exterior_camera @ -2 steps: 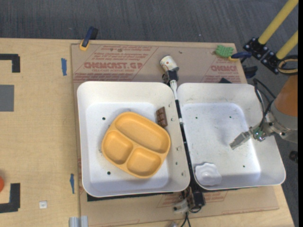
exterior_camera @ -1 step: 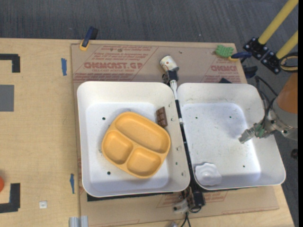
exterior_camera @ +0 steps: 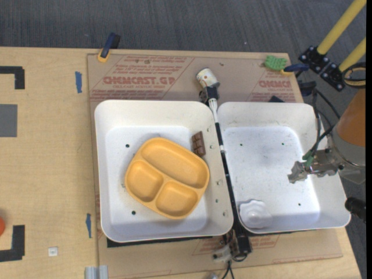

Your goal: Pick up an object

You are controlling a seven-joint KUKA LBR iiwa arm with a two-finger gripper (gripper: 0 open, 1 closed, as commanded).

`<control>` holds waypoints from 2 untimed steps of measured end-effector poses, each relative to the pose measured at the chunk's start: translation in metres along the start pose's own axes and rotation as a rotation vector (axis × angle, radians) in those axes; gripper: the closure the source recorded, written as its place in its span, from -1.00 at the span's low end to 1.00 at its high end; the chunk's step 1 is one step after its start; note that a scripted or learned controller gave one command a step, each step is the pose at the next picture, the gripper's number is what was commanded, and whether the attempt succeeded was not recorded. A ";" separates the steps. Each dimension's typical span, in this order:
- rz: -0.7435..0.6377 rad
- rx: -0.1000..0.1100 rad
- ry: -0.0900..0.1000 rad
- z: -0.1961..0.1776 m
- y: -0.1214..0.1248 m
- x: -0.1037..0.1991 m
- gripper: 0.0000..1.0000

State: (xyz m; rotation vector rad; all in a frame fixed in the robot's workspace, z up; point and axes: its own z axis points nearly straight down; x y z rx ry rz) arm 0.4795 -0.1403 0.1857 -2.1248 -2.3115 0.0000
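Note:
A yellow divided plate lies in the left bin, with a small brown bar at its upper right edge. A clear plastic cup or lid rests at the near edge of the right bin. My gripper hangs over the right side of the right bin, reaching in from the right, well apart from the clear piece. Nothing shows between its tips.
A white and black knob sits on the board behind the bins. A green clip and a blue clip hold the board's back edge. Yellow poles and cables stand at the upper right.

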 end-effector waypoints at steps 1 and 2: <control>-0.058 -0.003 -0.004 -0.025 0.022 -0.086 1.00; -0.237 -0.004 -0.004 0.001 0.075 -0.090 1.00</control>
